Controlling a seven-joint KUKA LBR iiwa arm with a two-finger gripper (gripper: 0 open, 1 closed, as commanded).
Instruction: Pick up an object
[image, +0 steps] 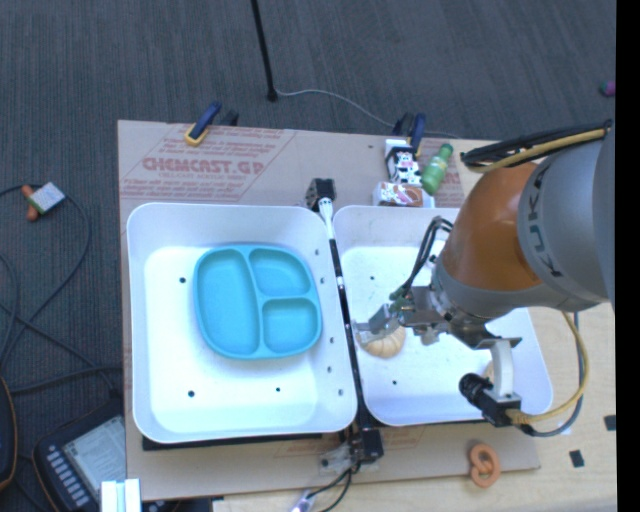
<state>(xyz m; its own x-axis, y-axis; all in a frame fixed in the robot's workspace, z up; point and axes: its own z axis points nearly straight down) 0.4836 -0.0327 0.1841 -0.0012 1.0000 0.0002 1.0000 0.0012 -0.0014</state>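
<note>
A tan, rounded bread-like object (384, 343) lies in the right bin (400, 400), near its left wall. My gripper (390, 322) hangs right over it at the end of the grey and orange arm, with one metal finger (378, 322) touching or nearly touching the object's top. The wrist hides most of the gripper. A blue three-compartment tray (258, 301) rests in the left bin (160, 400).
On the cardboard behind the bins stand a green bottle (436, 168) and a small patterned box (401, 180). An orange ring (484, 464) lies at the front right. Clamps (204, 122) hold the board's back edge. A black and white part of the arm (492, 388) overhangs the right bin.
</note>
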